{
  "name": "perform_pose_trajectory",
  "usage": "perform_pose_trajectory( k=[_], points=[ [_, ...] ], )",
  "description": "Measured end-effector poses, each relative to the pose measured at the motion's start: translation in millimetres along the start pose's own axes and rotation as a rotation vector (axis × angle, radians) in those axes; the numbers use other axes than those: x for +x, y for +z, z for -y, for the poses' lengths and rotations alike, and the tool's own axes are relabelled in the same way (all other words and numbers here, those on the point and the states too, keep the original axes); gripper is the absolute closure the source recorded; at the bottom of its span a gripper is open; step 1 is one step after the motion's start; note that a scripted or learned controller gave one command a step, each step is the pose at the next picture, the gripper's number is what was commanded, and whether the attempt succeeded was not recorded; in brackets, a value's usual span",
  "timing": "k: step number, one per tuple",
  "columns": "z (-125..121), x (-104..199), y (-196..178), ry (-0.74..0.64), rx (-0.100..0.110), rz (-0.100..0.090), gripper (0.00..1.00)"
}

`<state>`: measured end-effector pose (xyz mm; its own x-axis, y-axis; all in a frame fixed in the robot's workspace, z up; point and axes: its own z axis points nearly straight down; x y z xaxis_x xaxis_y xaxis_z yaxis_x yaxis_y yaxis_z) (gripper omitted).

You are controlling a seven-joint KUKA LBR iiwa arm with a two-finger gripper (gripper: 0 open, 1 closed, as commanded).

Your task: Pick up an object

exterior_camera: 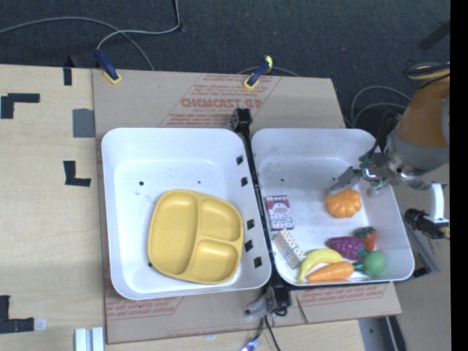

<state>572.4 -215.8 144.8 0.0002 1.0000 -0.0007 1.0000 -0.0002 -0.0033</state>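
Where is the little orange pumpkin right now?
The orange pumpkin sits in the right bin, towards its right side, just below the tool and above the purple grapes.

the single fixed camera sits high above the bench and looks down at a slant, far enough back to take in both white bins whole, the left bin point(117, 196) and the right bin point(307, 148), with the cardboard sheet point(183, 101) under them. dark floor point(292, 20) fills the top of the view, and the arm point(424, 123) enters at the right edge.
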Motion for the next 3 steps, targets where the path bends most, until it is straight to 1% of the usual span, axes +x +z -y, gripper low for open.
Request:
perform_pose_trajectory(
  k=[1,2,3],
  points=[
    [-0.9,25.9,58.1,-0.001,-0.005,0.001,0.00],
    [-1.4,26.4,48.4,-0.002,-0.006,0.001,1.00],
    [-39.4,100.6,-37.3,-0.004,-0.005,-0.002,1.00]
  ],
)
